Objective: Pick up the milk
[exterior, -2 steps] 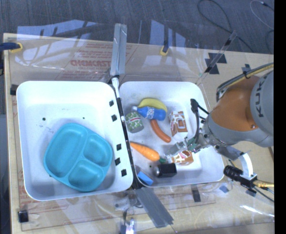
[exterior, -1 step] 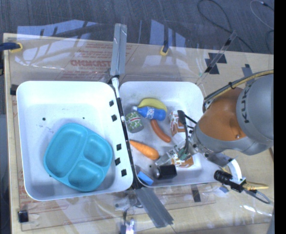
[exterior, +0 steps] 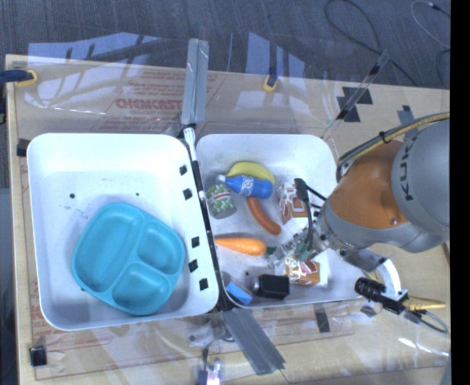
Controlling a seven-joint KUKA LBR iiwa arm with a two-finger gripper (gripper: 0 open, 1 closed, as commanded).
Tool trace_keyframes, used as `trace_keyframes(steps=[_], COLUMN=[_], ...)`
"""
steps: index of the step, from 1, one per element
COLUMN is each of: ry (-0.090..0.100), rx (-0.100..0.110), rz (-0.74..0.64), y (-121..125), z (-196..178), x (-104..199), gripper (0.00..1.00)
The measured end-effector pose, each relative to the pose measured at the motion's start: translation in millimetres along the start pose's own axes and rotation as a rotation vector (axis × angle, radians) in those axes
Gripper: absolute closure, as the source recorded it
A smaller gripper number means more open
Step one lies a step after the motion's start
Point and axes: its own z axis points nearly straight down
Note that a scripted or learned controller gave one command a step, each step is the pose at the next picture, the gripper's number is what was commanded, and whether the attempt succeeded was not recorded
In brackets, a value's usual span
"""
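Milk: small carton (exterior: 303,271) lying at lower right of the right bin (exterior: 219,147).
Gripper (exterior: 297,251): just above the carton; grip cannot be told.
Progress: milk not lifted yet.

The two shallow white bins (exterior: 99,155) look like smooth, slightly glossy plastic. The turquoise sectioned tray (exterior: 128,257) is matt plastic. The orange carrot (exterior: 241,245), yellow banana (exterior: 250,169) and brown sausage (exterior: 264,215) have the sheen of moulded plastic toys. The small printed milk carton (exterior: 302,270) looks like glossy card. The grey arm (exterior: 415,191) has a smooth painted shell; its orange band (exterior: 365,195) shines.
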Motion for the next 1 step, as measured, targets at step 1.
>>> trace_keyframes(steps=[1], ry=[0.001], rx=[0.0], rz=[-0.117], y=[26.9], z=[-87.7], x=[61.0], gripper=[1.0])
